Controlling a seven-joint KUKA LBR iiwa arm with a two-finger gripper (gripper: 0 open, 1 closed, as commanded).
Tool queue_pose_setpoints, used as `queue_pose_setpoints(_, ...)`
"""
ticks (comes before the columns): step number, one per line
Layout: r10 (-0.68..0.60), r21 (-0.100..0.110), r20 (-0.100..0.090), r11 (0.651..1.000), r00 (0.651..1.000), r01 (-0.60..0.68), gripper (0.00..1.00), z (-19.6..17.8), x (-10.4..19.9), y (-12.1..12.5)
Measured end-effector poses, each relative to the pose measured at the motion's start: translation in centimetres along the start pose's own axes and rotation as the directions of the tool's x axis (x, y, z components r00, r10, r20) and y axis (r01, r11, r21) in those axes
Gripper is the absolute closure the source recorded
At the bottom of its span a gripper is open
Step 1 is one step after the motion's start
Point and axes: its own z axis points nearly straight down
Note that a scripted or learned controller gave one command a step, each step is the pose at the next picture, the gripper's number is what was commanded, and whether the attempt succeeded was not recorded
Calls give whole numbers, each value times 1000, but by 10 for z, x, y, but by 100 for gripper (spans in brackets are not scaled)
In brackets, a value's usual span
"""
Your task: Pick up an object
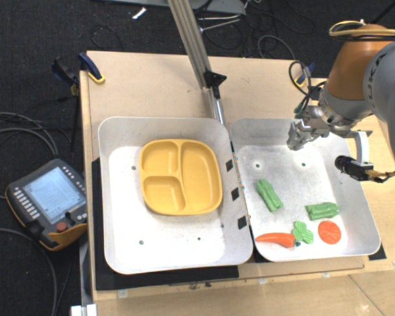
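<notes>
Down at the bottom of the frame, in the right bin (355,245), I see five small toy foods. An orange chili pepper (276,239) lies lowest, almost touching a little green leafy piece (303,232). Just right of that is a round red slice (329,232). Above it sits a green chunk (322,210), and up and to the left lies a long green bean-like piece (269,195), off by itself.

My gripper (297,139) hangs near the top of the right bin, well apart from all the toys. I cannot tell if it is apart or together, and I see nothing in it.

On the left, the other bin (118,242) holds a yellow tray (182,176) with three parts.

I think these toys are light, hard plastic and a bit slippery. My guess is the long green piece is easiest, since it has room around it. I would pinch it across its thin middle.
</notes>
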Motion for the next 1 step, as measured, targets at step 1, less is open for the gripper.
queue_pose_setpoints(1, -4, -1, 0, 1000, 1000, 4, 100, -50, 9, -3)
